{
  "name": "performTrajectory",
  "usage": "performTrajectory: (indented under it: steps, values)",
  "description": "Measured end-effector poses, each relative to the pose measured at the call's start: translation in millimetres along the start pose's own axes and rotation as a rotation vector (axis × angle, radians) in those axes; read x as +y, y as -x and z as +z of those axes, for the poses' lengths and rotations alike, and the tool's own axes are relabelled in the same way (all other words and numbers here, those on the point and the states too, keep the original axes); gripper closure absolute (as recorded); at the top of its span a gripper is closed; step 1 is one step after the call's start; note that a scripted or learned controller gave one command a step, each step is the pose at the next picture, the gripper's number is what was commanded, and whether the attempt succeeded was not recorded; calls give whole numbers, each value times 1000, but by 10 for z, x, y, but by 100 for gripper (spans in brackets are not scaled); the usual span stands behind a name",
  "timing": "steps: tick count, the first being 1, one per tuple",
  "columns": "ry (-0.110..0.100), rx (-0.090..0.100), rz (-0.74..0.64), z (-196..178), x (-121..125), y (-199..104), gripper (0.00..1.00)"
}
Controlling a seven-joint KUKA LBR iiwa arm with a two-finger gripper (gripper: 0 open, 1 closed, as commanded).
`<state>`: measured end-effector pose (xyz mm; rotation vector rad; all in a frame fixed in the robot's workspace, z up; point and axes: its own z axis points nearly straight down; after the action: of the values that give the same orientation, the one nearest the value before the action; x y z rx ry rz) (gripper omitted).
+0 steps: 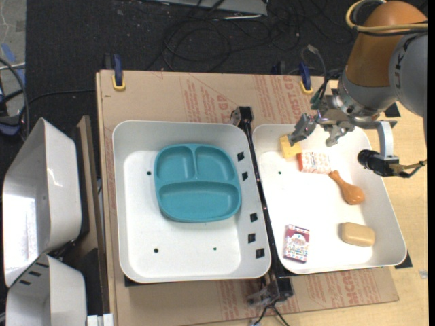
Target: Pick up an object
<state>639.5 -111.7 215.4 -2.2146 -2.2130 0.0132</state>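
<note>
- Two shallow white bins sit side by side on a brown tabletop (pixel 204 94), seen from above at a slant.
- The left bin (pixel 132 202) holds a teal divided plate (pixel 197 182), lying flat near the middle.
- The right bin (pixel 387 216) holds the loose pieces the arm could pick. A yellow block (pixel 288 147) and a white and red packet (pixel 315 161) lie touching at the far end. An orange drumstick-shaped toy (pixel 346 187) lies just right of them. A tan oval piece (pixel 357 234) and a small patterned card box (pixel 296 242) sit nearer, well apart.
- The grey arm reaches in from the right. Its end effector (pixel 316 133) hangs over the far end of the right bin, fingers (pixel 299 132) spread apart with nothing between them.
- It sits just above the yellow block and packet, so one of those looks like the likely target; nothing is lifted yet.
</note>
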Motion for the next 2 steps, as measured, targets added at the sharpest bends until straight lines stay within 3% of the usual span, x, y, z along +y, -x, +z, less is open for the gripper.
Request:
performTrajectory:
  steps: [1,2]
  values:
    - [13,-2,-2,-82,26,-2,0]
    - [10,-2,0,355,65,14,0]
